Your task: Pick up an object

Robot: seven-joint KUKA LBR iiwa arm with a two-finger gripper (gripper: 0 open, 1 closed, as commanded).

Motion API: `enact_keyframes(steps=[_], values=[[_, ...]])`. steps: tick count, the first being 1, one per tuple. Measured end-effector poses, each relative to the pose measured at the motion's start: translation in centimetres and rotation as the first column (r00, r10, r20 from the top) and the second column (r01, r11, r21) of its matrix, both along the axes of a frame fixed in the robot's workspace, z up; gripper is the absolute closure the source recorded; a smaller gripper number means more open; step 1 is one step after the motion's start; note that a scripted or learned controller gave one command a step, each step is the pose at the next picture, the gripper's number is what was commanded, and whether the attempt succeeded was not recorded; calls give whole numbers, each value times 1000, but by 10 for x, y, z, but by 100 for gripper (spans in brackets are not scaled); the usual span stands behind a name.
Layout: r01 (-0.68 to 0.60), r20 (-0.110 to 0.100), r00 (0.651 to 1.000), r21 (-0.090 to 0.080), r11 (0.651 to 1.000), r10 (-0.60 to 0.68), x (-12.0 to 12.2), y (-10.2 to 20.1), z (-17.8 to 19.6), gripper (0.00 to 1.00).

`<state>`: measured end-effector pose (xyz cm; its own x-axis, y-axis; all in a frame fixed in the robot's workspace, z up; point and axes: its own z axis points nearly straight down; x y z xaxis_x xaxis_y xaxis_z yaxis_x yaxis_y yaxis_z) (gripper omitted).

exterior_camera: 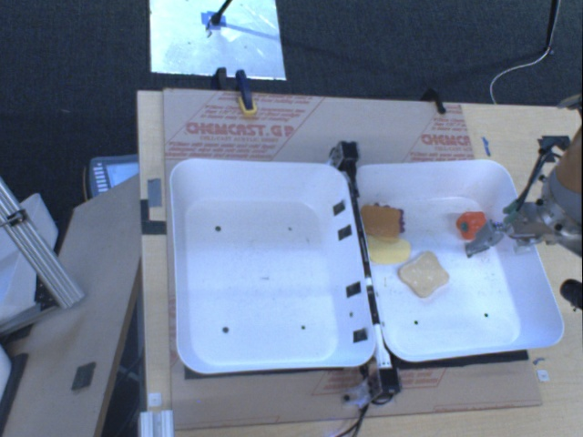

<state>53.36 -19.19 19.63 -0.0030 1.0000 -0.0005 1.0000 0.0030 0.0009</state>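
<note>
Orange object (470, 223) is lying in the right bin (533, 321), near its far right side, w/ the gripper (481, 241) hanging just beside it, approx touching. I cannot tell the state of the claw. Brown piece (383, 220), yellow disc (390, 251) & pale slice (424, 274) are sitting near the divider. Left bin (196, 335) is lying alongside.
</note>
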Motion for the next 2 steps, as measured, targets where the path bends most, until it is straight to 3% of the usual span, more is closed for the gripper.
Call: enact_keyframes(steps=[1, 2], values=[[-3, 20, 1000, -7, 1000, 3, 28, -9, 239, 0], [-7, 8, 1000, -4, 1000, 7, 27, -8, 240, 100]])
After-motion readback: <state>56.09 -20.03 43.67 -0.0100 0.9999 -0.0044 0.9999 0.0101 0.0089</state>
